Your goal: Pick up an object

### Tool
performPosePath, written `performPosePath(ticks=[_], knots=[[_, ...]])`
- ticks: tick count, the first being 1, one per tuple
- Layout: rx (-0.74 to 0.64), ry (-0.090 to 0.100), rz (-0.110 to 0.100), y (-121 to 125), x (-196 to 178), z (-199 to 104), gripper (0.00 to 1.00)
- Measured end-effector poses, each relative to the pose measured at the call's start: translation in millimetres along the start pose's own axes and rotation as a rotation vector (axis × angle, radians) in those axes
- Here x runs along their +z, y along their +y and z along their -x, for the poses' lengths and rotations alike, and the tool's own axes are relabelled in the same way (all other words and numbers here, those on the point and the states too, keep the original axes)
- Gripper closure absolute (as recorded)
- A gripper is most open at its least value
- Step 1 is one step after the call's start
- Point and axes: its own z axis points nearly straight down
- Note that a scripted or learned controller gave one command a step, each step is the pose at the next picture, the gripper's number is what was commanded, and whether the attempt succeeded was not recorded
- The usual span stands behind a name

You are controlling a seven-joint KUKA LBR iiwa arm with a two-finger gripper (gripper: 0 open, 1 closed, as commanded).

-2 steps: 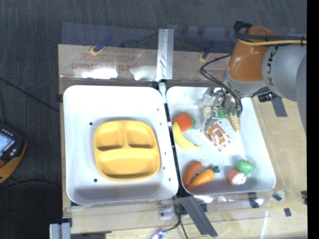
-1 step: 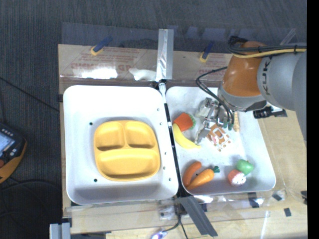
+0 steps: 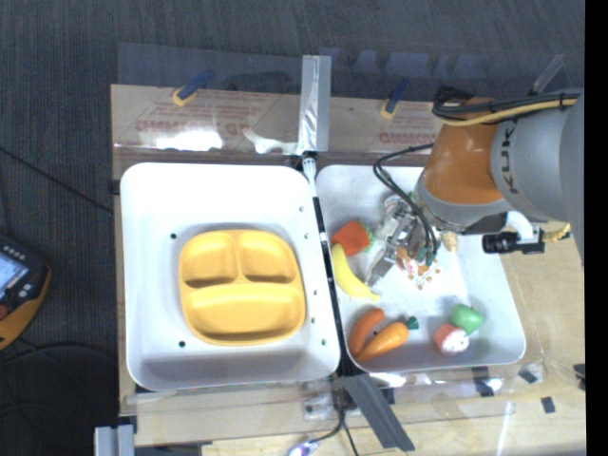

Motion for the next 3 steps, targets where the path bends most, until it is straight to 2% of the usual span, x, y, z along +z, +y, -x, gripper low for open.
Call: performPosePath(ticks=[1, 2, 3], knots=[[-0.098, -0.002, 0.000, -11, -2, -59, 0.00], [0.007, 0.018, -0.006, -65, -5, 19, 0.00], [0.108, -0.002, -0.001, -67, 0, -2, 0.00]])
